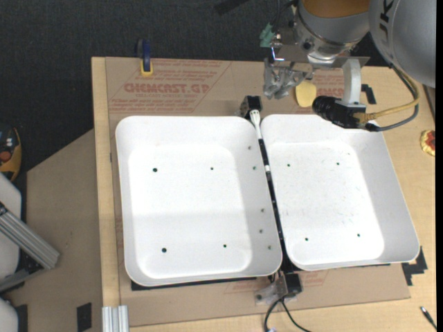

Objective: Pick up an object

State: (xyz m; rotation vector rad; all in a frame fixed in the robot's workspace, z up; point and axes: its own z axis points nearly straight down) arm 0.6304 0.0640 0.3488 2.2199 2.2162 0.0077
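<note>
My gripper (279, 83) hangs under the grey and orange wrist (332, 5), in the camera view just beyond the far rim of the right bin (387, 206). A small pale yellow object (305, 93) shows right beside the gripper on its right side. Whether it is gripped or merely next to it is unclear. The left bin (138, 185) lies to the gripper's lower left.
A black connector with a yellowish cable (339, 111) hangs off the wrist over the right bin's far rim. A black strip (266, 178) runs between the bins. A blue and yellow clamp (145, 56) stands on the cardboard base at the far left.
</note>
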